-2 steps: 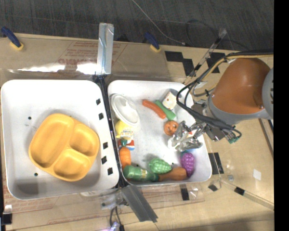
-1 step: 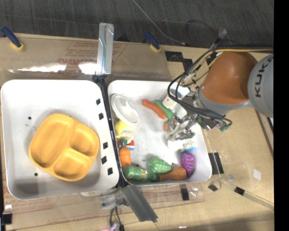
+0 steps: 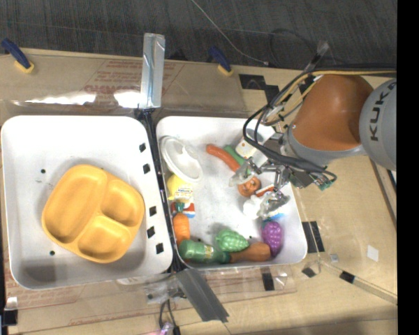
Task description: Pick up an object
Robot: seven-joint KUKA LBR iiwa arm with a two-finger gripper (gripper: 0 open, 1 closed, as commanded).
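Observation:
The right bin holds several toy foods. My gripper hangs low over its right side, its two metal fingers spread open. A small orange-brown toy lies just by the upper finger, and a white piece by the lower one; nothing is clamped between them. A purple grape bunch lies just below the gripper. An orange carrot with a green end lies up and to its left.
A white cup, a yellow toy and a small carrot line the right bin's left wall. Green and orange vegetables crowd its front edge. The left bin holds a yellow divided plate.

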